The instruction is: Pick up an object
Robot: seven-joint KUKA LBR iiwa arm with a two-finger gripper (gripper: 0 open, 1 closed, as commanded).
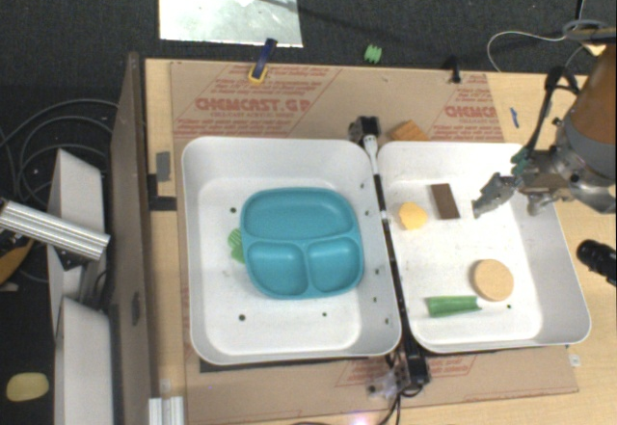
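Note:
In the right bin [540,250] lie a small yellow lump [413,216], a brown block [444,200], a round tan disc [493,279] and a green stick [451,305]. My gripper [494,193] hangs over the right bin's upper right part, fingers pointing left. It is to the right of the brown block and above the tan disc, apart from both. Nothing shows between its fingers.
The left bin [207,221] holds a blue divided tray [300,242] with a green thing [234,242] peeking from under its left side. An orange piece [409,132] lies on the cardboard behind the bins. Cables and metal parts lie at the left.

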